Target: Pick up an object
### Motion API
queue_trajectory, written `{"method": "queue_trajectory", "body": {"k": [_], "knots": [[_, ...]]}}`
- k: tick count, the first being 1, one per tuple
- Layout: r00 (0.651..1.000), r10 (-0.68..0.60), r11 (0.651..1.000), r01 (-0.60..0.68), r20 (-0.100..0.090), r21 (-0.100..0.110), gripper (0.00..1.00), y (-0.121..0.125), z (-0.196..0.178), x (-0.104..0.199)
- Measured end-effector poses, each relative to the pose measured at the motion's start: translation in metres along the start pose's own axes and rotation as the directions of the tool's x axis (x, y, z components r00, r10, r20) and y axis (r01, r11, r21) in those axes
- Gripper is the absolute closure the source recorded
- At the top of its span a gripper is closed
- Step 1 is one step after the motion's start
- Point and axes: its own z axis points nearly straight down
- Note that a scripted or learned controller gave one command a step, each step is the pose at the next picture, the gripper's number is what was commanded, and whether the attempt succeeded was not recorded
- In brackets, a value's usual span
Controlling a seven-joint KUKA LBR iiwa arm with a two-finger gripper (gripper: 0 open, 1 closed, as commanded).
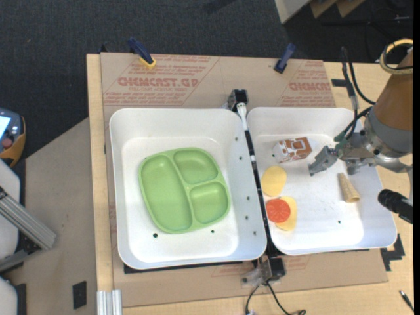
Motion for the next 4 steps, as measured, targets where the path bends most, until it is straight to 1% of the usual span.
{"method": "queue_trajectory", "body": {"k": [1, 2, 3, 4], "knots": [[1.000, -0.002, 1.000, 0.002, -0.004, 0.011, 0.00, -0.014, 0.095, 0.034], [1.000, 0.003, 1.000, -0.004, -0.001, -0.007, 0.00, -0.043, 0.123, 0.036], [1.000, 0.000, 1.000, 0.000, -0.001, -0.012, 1.00, -0.041, 0.110, 0.036], [1.000, -0.004, 1.000, 0.004, 0.002, -0.013, 1.00, -0.014, 0.003, 0.055]]}}
